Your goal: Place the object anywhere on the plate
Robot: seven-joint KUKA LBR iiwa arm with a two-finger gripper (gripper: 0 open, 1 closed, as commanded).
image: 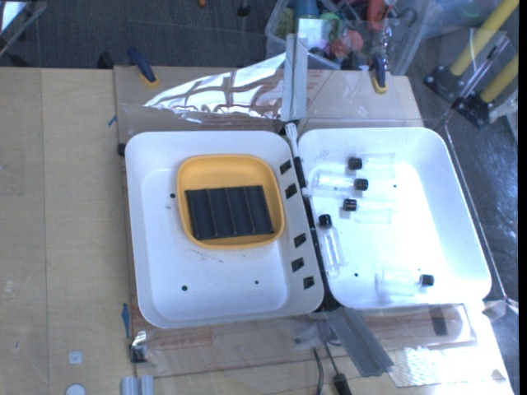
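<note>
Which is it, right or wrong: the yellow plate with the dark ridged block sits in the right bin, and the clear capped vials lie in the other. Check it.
Wrong on one point. The camera view shows the yellow plate, with the dark block on it, in the left bin, not the right. The clear vials lie in the other, the right bin.

Looking down on the bench (49,220) right now: the left bin (148,171) and the right bin (461,204) both sit in plain sight, with every wall unbroken from rim to rim. Along the right bin's outer edge, the side the arm works from, there is just white wall in full light.
</note>
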